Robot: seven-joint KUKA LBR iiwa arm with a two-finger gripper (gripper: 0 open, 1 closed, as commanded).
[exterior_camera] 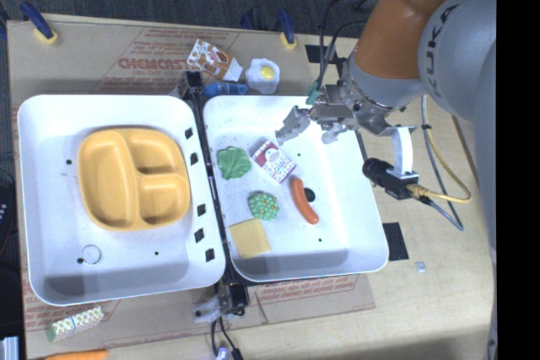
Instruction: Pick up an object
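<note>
Yellow tray [133,178], orange sausage [305,201]

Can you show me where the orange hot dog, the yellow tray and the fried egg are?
hot dog [305,201], camera view, middle of the sausage in the right bin.
yellow tray [135,178], camera view, its centre divider, left bin.
fried egg [265,73], camera view, its yolk, above the bins.

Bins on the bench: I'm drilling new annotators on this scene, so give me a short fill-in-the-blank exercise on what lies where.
1. The yellow tray lies in the ____ bin.
2. In the right bin, the sausage is coloured ____.
3. The gripper hangs just above the red-and-white ____.
4. The yellow cheese slice lies nearest the right bin's ____ wall.

Missing words: left; orange; packet; front
</note>
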